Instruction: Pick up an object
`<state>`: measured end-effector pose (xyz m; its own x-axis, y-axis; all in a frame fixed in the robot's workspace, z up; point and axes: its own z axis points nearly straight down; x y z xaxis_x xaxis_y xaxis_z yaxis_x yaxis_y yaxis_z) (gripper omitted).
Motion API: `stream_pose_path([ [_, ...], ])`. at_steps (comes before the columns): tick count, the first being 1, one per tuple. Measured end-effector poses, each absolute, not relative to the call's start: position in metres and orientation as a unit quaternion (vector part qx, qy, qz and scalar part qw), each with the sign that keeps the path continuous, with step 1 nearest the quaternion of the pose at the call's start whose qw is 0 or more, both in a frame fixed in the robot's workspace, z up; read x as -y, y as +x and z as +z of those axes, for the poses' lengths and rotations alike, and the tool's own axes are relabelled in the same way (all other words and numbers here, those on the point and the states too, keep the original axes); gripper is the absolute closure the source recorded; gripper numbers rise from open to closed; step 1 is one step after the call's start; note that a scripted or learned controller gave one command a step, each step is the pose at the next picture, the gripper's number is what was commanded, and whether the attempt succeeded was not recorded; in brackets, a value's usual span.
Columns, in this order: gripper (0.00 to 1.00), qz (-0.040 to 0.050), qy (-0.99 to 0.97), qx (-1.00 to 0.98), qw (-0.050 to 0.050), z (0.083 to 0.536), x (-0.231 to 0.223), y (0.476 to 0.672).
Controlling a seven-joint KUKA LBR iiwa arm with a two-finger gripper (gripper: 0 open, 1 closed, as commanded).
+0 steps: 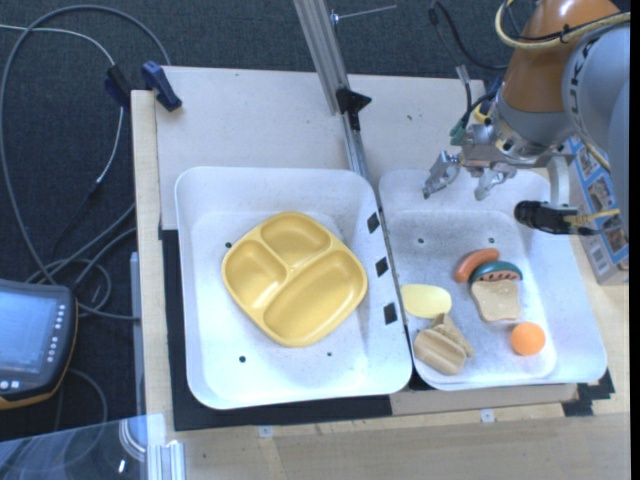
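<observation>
We count five food pieces in the right bin (575, 308): a sausage (476, 264), a toast slice (497, 298), an orange ball (527, 339), a yellow piece (427, 300) and a tan bread piece (442, 348). One yellow divided plate (293, 278) lies in the left bin (200, 218). The gripper (462, 181) hangs over the right bin's far edge, fingers spread and gripping nothing, well apart from the food.

A robotics lab: a teach pendant (30, 340) and loose cables (60, 118) lie on dark carpet beside the table's (250, 118) left edge.

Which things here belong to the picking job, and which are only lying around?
For the job: gripper, orange ball, toast slice, sausage, yellow oval piece, wooden piece.
Lying about: yellow tray, blue clamp, cables.
</observation>
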<state>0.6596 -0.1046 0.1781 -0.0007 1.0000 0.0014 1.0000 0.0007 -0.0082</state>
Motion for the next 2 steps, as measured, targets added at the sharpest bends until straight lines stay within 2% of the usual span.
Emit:
stream_pose_path([
  [1,0.00,0.0021,-0.706,0.708,0.003,0.126,0.105,0.669],
  [2,0.00,0.0018,-0.707,0.708,0.002,0.091,0.104,0.668],
])
